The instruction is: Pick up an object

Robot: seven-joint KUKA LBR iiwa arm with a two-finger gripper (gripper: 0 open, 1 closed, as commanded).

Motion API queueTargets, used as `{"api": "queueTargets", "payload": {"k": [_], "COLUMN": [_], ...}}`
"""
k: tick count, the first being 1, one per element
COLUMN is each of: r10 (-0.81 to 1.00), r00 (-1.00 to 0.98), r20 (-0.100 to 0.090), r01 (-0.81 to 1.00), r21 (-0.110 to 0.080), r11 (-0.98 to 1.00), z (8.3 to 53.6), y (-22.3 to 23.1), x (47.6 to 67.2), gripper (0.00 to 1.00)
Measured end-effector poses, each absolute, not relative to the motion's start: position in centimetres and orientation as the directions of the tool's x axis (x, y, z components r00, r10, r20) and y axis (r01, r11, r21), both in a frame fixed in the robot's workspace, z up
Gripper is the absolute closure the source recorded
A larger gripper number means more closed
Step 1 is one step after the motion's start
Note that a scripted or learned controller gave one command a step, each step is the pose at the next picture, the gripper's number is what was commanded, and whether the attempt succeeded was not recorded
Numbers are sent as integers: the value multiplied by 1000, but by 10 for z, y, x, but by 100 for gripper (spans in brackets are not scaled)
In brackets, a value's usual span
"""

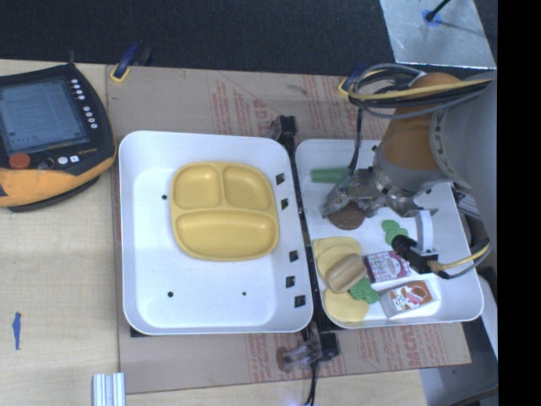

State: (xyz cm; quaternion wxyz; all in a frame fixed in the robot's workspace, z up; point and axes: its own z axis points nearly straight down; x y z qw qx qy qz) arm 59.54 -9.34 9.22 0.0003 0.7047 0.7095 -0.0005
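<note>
My gripper point(345, 201) reaches down into the right bin point(314, 159), low over a round brown object point(347, 219) near the bin's middle. A green stick-shaped piece point(328, 175) lies just behind it. Nearer the front lie a bread-roll-shaped piece point(343, 271) on yellow flat pieces point(335, 249), a small green piece point(364, 292), a dark red packet point(386, 266) and a red-and-white packet point(412, 297). A green bit point(394, 227) sits right of the brown object.
The left bin point(144, 252) holds a yellow three-part plate point(225, 211). A teach pendant point(46, 134) rests on the bench at far left. The arm's grey body and cables point(423, 134) cover the right bin's back right corner.
</note>
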Motion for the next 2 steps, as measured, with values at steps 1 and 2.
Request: {"api": "queueTargets", "payload": {"k": [1, 2], "r10": [1000, 1000], "r00": [-5, -10], "r20": [-2, 2], "r01": [1000, 1000], "r21": [-2, 5], "r11": [5, 10], "z": [103, 197], "y": [-96, -13], "x": [594, 608], "gripper": [100, 100]}}
